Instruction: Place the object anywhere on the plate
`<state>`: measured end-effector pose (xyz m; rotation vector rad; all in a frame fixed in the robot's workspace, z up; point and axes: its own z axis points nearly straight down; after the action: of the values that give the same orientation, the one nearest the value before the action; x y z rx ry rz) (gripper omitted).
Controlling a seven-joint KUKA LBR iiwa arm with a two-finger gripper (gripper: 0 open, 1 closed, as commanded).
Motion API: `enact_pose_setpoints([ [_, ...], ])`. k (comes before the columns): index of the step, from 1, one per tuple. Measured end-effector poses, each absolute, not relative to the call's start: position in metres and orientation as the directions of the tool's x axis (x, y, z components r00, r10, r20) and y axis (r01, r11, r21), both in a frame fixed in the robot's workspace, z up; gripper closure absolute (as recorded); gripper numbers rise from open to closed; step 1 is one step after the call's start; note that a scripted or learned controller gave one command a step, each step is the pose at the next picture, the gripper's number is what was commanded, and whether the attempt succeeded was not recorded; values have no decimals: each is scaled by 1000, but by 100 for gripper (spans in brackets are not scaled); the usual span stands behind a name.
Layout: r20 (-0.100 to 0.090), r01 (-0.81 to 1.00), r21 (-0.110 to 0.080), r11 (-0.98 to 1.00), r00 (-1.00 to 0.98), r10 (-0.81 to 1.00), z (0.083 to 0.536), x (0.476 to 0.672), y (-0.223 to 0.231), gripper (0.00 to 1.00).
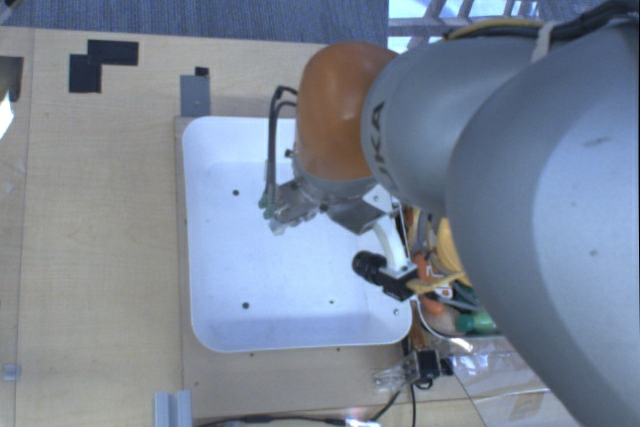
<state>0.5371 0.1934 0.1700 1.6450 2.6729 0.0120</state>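
My gripper (284,212) hangs low over the middle of the left white bin (225,315), below the orange band (335,115) of the wrist. A small greenish speck shows at the gripper's left side; I cannot tell what it is. The big grey arm (510,165) reaches in from the right and hides most of the right bin. At that bin's left edge, under the arm, lies a cluster of small objects (455,300) in yellow, orange and green.
The left bin's floor shows bare white with a few small dark dots. Cables and a black connector (380,273) hang from the wrist near the divide between the bins. Wooden bench (90,245) lies left of the bin.
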Motion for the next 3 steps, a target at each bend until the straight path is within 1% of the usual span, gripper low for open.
enact_pose_setpoints([
  [1, 0, 879, 10, 476, -476, 879, 218, 546, 227, 100],
  [2, 0, 790, -1, 613, -613, 790, 127, 551, 217, 100],
  [3, 0, 878, 8, 479, -479, 878, 172, 568, 227, 100],
])
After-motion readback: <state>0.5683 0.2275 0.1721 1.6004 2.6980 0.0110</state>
